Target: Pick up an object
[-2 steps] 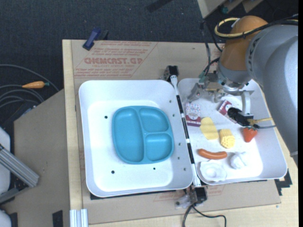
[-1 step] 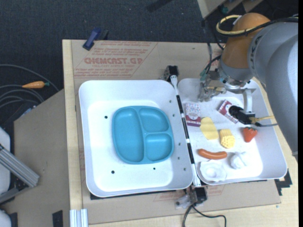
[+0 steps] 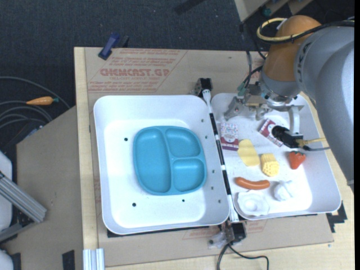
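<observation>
My gripper (image 3: pixel 264 112) hangs over the far end of the right bin (image 3: pixel 320 190), open, and I see nothing between its fingers. Just in front of it lie a red-and-white packet (image 3: pixel 229 135) and a dark red-and-white item (image 3: pixel 275 133). Nearer the front are a pale yellow piece (image 3: pixel 247 152), a toy corn cob (image 3: pixel 270 165), a small red piece (image 3: pixel 296 159), a toy sausage (image 3: pixel 252 183), a white lump (image 3: pixel 283 191) and a white cup (image 3: pixel 252 205).
The left bin (image 3: pixel 112 117) holds a blue divided plate (image 3: pixel 169 159). A black clip strip (image 3: pixel 216 145) runs between the bins. The grey arm (image 3: pixel 332 77) covers the right bin's far right corner. Cables lie off the bench at left.
</observation>
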You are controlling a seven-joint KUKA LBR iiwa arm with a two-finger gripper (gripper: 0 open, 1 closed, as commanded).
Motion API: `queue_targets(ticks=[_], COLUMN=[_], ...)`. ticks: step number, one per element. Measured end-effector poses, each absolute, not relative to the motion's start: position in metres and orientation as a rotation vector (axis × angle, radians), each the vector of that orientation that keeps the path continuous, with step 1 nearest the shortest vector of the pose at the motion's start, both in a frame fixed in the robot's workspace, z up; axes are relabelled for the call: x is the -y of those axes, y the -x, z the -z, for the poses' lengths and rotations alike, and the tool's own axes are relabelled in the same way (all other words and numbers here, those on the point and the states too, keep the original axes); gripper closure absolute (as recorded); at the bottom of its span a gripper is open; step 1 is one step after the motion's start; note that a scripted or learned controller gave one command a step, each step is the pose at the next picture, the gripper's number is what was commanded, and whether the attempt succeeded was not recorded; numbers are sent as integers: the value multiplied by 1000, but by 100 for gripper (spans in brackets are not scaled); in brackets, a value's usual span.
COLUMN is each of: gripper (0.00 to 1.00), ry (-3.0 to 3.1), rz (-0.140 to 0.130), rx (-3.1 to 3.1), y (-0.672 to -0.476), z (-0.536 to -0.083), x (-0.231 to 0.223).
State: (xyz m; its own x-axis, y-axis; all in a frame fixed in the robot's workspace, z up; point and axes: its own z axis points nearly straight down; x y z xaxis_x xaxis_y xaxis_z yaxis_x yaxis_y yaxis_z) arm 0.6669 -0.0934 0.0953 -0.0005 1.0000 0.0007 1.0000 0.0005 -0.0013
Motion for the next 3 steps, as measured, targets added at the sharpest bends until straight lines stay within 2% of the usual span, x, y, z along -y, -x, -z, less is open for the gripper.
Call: queue_targets(ticks=[1,2,3], gripper=[100,0,0], ry=[2221,2221,2221], rz=[2,1,-2], rx=[2222,2221,2219], y=[-668,-667,-666], z=[-106,-105,-85], x=[93,93,114])
